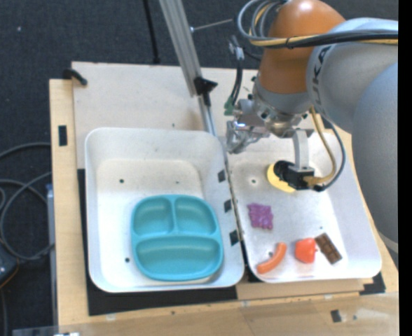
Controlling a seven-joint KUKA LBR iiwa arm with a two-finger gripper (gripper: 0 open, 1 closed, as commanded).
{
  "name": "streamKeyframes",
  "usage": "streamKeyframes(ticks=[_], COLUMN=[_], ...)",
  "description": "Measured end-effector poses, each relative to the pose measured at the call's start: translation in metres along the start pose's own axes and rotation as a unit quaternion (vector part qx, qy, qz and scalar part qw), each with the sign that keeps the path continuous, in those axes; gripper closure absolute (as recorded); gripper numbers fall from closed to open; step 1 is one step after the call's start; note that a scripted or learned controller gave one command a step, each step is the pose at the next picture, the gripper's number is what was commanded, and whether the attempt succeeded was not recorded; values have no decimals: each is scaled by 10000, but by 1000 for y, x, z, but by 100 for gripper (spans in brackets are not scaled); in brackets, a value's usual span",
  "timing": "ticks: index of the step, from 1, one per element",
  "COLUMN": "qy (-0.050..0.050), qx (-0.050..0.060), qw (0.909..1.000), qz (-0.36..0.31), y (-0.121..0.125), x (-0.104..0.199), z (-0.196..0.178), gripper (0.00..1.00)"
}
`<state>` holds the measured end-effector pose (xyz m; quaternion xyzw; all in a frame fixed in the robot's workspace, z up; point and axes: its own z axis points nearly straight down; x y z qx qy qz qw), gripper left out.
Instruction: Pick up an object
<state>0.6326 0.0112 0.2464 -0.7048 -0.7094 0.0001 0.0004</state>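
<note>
Two shallow white bins sit side by side on a pale wooden table, and we look down on them at a slant. The left bin holds a teal divided plate with three compartments, lying flat toward the near side of the bin.

The right bin holds several small things. A purple lumpy piece lies near the middle, close to the wall shared with the left bin. Along the near edge we see three things in a row: an orange carrot-shaped piece, just beside it an orange-red round piece, and touching or almost touching that a small brown block. Toward the back of this bin lies a pale yellow shape, partly covered, and we cannot tell what it is.

The grey arm reaches in from the right, its orange band above the wrist. The end effector hangs over the back left corner of the right bin, close to the wall between the two bins. It is well apart from the purple piece and from the row along the near edge. We cannot tell whether the end effector is wide or narrow, and we see nothing held in it.
</note>
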Motion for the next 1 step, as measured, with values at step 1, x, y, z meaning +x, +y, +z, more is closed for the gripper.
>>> streamKeyframes(ticks=[1], qy=[7], qx=[-10], qw=[10000], qz=[-7], y=[-1], x=[54], z=[-6], gripper=[100])
